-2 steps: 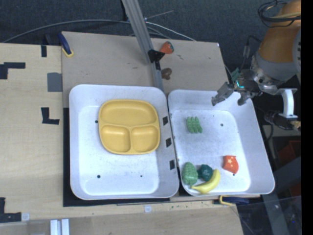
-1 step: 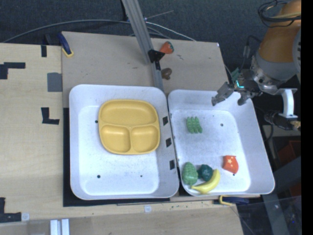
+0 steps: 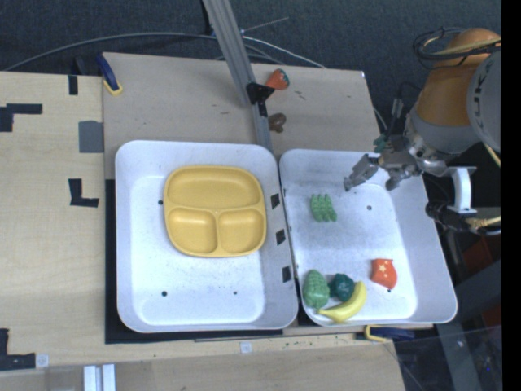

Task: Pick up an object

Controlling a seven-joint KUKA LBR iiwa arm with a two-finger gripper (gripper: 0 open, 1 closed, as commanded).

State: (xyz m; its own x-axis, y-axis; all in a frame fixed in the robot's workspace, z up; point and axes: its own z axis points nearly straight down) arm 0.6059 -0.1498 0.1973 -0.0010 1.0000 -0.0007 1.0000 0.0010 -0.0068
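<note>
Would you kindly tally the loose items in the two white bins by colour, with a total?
Green: 3, a ridged green piece, a green vegetable toy, a dark green round toy
Yellow: 2, a divided yellow plate, a toy banana
Red: 1, a red toy
Total: 6

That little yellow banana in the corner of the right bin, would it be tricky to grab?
Probably a bit. The banana looks like smooth toy plastic, so likely light, stiff and somewhat slippery. Its curve may let it rock or spin when nudged. It lies against the green toys near the bin's rim, crowding the gripper.
</note>
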